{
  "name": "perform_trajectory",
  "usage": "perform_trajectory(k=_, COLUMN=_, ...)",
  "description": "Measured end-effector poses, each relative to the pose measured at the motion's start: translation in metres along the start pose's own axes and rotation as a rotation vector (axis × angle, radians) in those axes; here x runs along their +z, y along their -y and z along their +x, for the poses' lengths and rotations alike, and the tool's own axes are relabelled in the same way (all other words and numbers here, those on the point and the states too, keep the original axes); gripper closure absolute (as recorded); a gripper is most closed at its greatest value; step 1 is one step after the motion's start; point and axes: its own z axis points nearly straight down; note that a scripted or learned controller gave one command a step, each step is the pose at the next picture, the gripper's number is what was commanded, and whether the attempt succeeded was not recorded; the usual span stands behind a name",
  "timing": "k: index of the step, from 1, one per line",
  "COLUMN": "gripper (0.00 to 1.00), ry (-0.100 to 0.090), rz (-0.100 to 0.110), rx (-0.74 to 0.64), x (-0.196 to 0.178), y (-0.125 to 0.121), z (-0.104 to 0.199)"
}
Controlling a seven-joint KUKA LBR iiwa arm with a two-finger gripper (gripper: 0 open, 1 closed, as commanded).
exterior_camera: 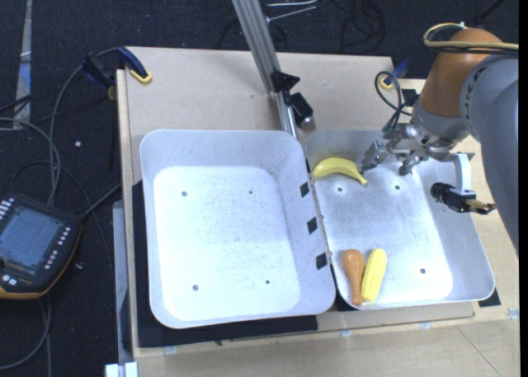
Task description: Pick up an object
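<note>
A yellow banana (338, 171) lies at the far left corner of the right bin (404, 231). Near the front left of that bin, an orange carrot-shaped piece (353, 273) and a yellow corn cob (373, 275) lie side by side, touching. My gripper (386, 161) hangs over the far part of the right bin, just right of the banana and apart from it. Its fingers (370, 158) are spread open with nothing between them.
The left bin (223, 219) sits beside the right one, joined by black clips along the shared edge. A slanted metal pole (257, 33) rises behind the bins. A black fitting (452, 195) sits near the right bin's right rim. A clamp (132, 66) grips the bench's far left corner.
</note>
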Motion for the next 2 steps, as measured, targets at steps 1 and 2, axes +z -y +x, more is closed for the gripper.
perform_trajectory(k=1, gripper=1.00, ry=0.001, rz=-0.003, rx=-0.001, x=-0.012, y=-0.001, z=0.000)
perform_trajectory(k=2, gripper=1.00, ry=0.001, rz=-0.006, rx=0.000, x=-0.056, y=0.000, z=-0.004)
